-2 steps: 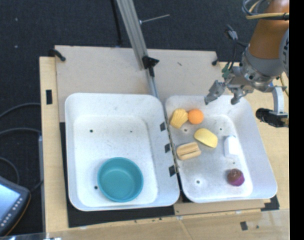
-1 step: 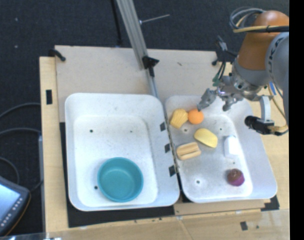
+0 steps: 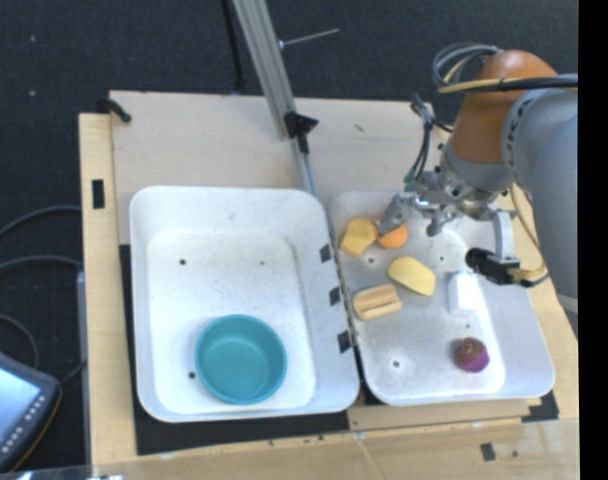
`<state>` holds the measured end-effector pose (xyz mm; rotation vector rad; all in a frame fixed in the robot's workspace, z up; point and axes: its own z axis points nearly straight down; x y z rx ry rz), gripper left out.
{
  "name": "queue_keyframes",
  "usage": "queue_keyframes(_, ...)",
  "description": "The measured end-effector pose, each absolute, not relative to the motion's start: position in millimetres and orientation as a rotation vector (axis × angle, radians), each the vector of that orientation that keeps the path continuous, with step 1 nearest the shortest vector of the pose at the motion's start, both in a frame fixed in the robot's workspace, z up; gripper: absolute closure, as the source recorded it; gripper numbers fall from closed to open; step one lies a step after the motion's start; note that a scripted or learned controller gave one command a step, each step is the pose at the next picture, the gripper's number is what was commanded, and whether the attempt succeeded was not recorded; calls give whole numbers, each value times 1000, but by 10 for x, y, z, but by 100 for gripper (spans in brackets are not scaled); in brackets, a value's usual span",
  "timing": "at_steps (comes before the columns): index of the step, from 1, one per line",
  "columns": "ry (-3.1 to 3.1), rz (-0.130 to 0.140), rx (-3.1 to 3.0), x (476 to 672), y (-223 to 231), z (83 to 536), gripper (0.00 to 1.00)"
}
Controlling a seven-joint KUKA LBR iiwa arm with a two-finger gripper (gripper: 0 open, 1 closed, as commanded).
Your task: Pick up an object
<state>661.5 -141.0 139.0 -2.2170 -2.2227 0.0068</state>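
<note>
My gripper point(image 3: 415, 215) hangs over the back of the right bin point(image 3: 514, 368), open, with nothing between its fingers. An orange piece point(image 3: 393, 236) lies just under its left finger point(image 3: 395, 210), touching a yellow chunk point(image 3: 358, 236) to the left. Nearer the front of that bin lie a yellow oval piece point(image 3: 412, 275), a tan block point(image 3: 376, 301), a white piece point(image 3: 464, 293) and a small purple ball point(image 3: 471, 354).
The left bin point(image 3: 164, 218) holds a blue bowl point(image 3: 241, 358) at its front. A metal pole point(image 3: 269, 58) slants up from behind the two bins. A black cable end point(image 3: 489, 264) hangs by the wrist over the right bin.
</note>
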Motion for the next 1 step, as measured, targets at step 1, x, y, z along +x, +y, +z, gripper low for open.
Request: queue_keyframes(1,-2230,-3,-2222,6637,-1421,1548,100)
